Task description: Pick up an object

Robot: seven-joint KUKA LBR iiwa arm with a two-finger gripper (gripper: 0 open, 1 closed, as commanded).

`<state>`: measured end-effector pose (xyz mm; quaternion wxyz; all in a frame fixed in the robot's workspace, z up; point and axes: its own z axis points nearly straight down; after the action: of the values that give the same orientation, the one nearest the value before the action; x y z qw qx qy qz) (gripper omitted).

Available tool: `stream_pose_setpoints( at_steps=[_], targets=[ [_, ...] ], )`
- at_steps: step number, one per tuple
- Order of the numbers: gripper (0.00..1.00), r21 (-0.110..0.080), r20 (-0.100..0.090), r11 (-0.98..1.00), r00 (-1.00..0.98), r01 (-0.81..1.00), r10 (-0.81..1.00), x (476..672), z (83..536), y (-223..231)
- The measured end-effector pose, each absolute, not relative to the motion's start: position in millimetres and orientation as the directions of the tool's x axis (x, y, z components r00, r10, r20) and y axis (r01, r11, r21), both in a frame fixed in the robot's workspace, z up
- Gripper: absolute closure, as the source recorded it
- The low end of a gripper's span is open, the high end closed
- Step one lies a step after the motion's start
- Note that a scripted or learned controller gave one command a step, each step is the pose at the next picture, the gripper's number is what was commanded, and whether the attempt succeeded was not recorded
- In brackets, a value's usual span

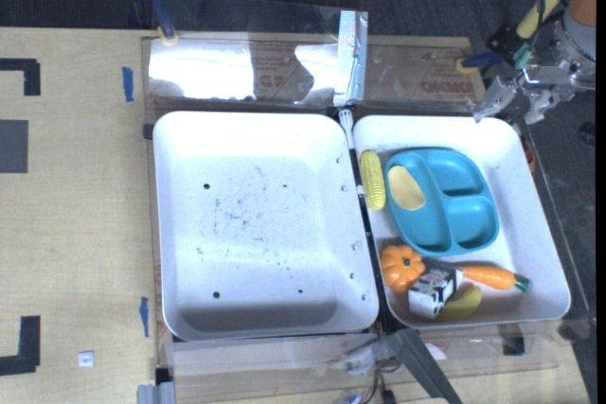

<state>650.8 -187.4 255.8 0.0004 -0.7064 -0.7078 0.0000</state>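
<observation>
- Hovering past the right bin's [540, 232] far right corner — gripper [511, 99], jaw state impossible to tell.
- Lying inside that bin — blue tray [454, 203], corn [372, 180], carrot [488, 277], pumpkin [400, 268].

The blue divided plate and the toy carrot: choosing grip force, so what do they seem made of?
The blue divided plate looks like hard moulded plastic, smooth with a slight sheen. The toy carrot seems glossy plastic too, judging by its uniform orange; soft rubber can't be excluded.
</observation>
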Motion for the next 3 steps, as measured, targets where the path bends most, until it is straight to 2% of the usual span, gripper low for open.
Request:
stream_pose_setpoints(
  at_steps=[1, 2, 3],
  targets=[
    [1.00, 0.004, -0.002, 0.005, -0.005, 1.000, 1.000, 652.1, 268, -187],
    [1.00, 0.012, -0.003, -0.188, 0.188, 0.982, 0.982, 667.2, 442, -207],
    [1.00, 0.000, -0.001, 0.084, -0.084, 0.996, 0.996, 667.0, 436, -184]
  ],
)
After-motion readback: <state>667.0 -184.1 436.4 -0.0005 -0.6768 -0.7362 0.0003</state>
